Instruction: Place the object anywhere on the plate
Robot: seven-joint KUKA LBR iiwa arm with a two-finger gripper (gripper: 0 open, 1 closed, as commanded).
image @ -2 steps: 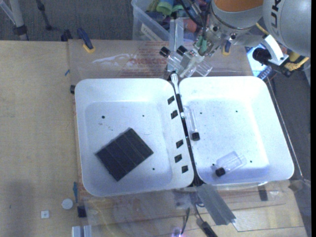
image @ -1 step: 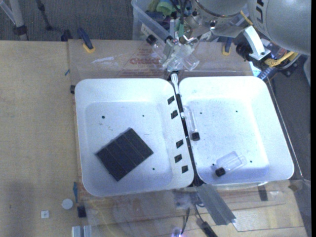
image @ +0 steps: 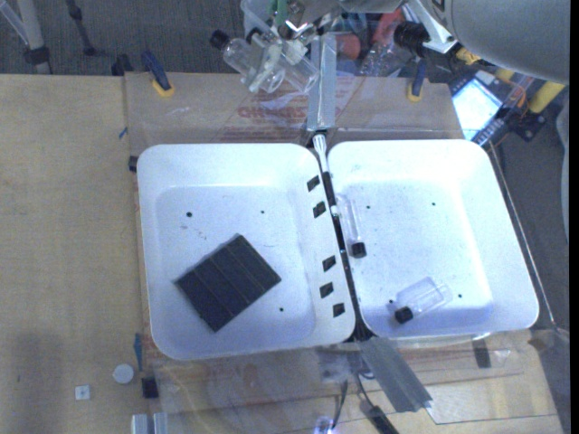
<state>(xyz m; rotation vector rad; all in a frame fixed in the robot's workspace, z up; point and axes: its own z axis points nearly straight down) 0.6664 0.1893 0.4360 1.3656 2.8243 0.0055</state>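
Observation:
A dark square plate (image: 228, 281) lies flat and turned at an angle in the left bin (image: 163, 179). Two clear plastic vials with black caps are in the right bin (image: 470, 188): one (image: 348, 228) lies against the divider, the other (image: 422, 297) near the front. My gripper (image: 269, 60) hangs high behind the bins, over the back of the bench, far from the plate and both vials. Something clear and glassy shows around its tip, but it is too blurred to tell what it is.
A raised divider with black tabs (image: 324, 242) separates the bins. Clutter of clamps, cables and a lit screen (image: 475, 107) crowds the back right. The grey arm (image: 507, 12) covers the top right corner. Bare wooden bench (image: 63, 242) lies to the left.

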